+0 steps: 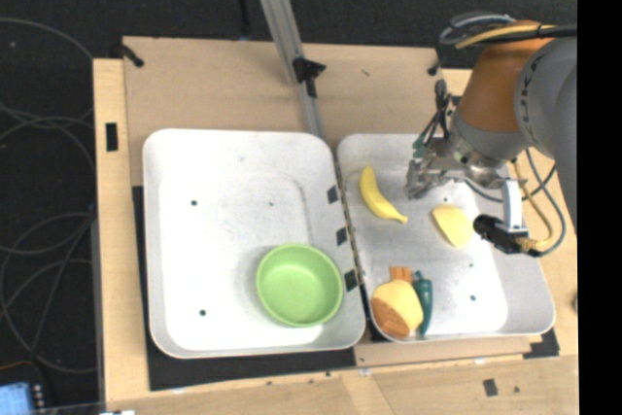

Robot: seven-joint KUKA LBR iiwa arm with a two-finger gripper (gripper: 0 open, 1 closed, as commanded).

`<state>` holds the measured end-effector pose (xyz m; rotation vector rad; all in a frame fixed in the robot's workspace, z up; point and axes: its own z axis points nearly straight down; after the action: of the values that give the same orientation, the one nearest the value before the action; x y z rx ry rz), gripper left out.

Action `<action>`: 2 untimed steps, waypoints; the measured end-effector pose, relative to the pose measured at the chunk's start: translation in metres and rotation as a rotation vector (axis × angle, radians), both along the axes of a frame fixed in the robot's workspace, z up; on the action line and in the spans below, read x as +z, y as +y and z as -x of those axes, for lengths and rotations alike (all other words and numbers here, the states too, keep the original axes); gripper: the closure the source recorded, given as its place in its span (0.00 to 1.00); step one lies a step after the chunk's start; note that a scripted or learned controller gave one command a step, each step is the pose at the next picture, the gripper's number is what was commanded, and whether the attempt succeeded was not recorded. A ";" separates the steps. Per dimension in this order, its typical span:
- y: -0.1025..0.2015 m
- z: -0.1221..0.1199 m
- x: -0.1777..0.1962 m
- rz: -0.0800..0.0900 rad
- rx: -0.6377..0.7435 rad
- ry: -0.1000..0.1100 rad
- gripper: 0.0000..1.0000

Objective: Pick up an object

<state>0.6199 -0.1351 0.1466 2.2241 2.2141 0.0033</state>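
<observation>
End effector (426,182) low in right bin (525,301), grip state unreadable; banana (380,197) at its 9 o'clock; approach step; next: centre, close.

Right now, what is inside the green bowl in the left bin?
Nothing shows inside the green bowl: its inner floor looks bare and plain green. It sits on the left bin near the front right corner. The bin floor beneath the bowl is covered, so nothing can be said of it.

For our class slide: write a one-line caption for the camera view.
Gripper hovering beside a banana in the right bin; green bowl in the left bin.
</observation>
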 end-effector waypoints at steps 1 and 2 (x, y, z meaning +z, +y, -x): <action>-0.004 0.009 0.050 -0.001 0.002 0.002 1.00; -0.007 0.006 0.092 0.000 0.006 0.002 1.00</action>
<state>0.6135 -0.1423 0.2382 2.2186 2.2223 0.0010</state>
